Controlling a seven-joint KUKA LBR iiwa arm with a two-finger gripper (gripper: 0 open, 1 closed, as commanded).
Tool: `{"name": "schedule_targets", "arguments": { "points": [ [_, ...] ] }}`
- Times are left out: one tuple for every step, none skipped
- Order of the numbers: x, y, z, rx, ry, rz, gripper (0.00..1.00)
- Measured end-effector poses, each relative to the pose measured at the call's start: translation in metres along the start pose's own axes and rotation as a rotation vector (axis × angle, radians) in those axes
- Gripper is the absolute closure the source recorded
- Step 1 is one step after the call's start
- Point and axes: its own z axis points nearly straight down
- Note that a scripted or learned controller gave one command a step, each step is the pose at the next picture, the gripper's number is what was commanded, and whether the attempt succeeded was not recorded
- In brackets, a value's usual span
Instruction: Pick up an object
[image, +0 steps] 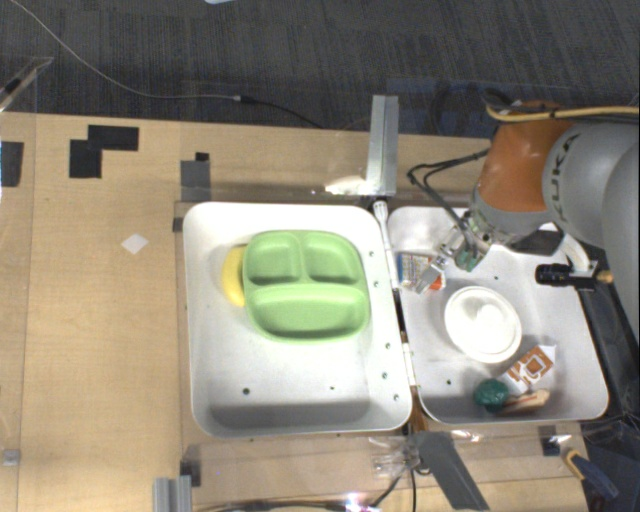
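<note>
My gripper (447, 262) hangs low over the back left part of the right bin (570, 340), reaching in from the grey arm with the orange band (515, 170). Just left of its tip lies a small blue and silver object (410, 268) with a red-orange bit (431, 284) beside it, close against the bin's left wall. Whether the gripper touches either of them is unclear. A white round bowl (483, 322) sits in front of the gripper in the middle of the bin.
A teal lump (490, 394), a tan stick (528, 402) and an orange-and-white packet (531, 369) lie at the right bin's front right. The left bin (290, 390) holds a green divided plate (303, 284) with a yellow object (232, 277) under its left edge.
</note>
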Motion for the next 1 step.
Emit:
{"name": "schedule_targets", "arguments": {
  "points": [
    [-0.0022,0.0029,-0.0144,-0.007,-0.009,-0.003,1.0]
  ]
}}
